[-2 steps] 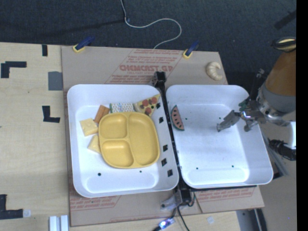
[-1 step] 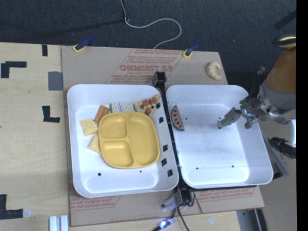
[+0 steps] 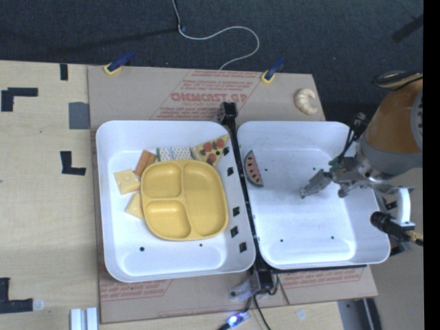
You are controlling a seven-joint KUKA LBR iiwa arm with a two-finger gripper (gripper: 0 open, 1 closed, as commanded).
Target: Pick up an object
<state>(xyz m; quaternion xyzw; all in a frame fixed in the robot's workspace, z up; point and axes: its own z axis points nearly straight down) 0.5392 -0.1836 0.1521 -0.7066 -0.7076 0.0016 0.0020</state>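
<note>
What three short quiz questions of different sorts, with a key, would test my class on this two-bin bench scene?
1. True or false: the yellow divided plate lies in the right bin.
2. Which bin holds the watermelon slice? A left, B right.
3. Fill in: the gripper hangs over the ____ bin.

Key: 1 false, it lies in the left bin; 2 B, near the divider; 3 right.

- One camera sits fixed above my bench (image 3: 41,184), looking down at a slant.
- Both white bins (image 3: 113,253) are fully in frame, side by side, seen from a middling height.
- My arm (image 3: 395,133) enters from the right.
</note>
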